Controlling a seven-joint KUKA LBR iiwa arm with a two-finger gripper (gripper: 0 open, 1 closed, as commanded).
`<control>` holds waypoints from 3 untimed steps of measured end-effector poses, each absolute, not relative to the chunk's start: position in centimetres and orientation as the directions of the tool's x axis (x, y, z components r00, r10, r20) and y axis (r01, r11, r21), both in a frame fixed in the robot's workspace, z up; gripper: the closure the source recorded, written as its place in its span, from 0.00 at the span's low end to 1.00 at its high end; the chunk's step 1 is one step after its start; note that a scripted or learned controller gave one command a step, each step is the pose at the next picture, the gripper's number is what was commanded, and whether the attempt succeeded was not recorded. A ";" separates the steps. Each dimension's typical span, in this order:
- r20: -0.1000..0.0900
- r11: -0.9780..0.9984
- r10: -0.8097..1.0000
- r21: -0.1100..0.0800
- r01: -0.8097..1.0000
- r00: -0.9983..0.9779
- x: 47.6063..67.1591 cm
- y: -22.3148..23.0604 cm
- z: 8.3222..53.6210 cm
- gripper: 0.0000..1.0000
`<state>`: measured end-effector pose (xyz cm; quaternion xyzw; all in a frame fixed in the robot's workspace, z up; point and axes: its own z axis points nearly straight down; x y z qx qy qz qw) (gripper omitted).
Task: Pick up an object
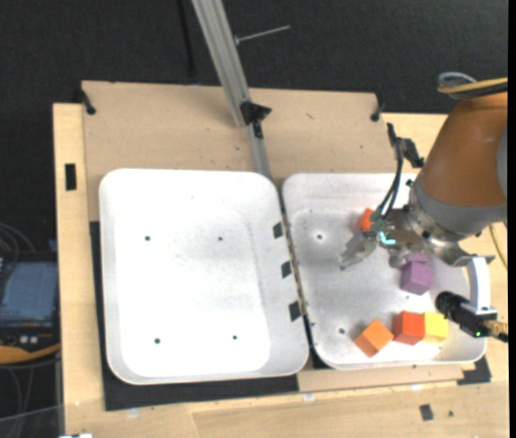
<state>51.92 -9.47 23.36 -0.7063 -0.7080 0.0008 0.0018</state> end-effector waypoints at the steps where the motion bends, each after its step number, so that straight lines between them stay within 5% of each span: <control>1: 0.000 -0.001 1.000 0.002 1.000 0.001 52.0 -9.5 23.6 0.00; 3: 0.000 -0.002 1.000 -0.006 1.000 0.002 51.6 -10.2 11.1 0.00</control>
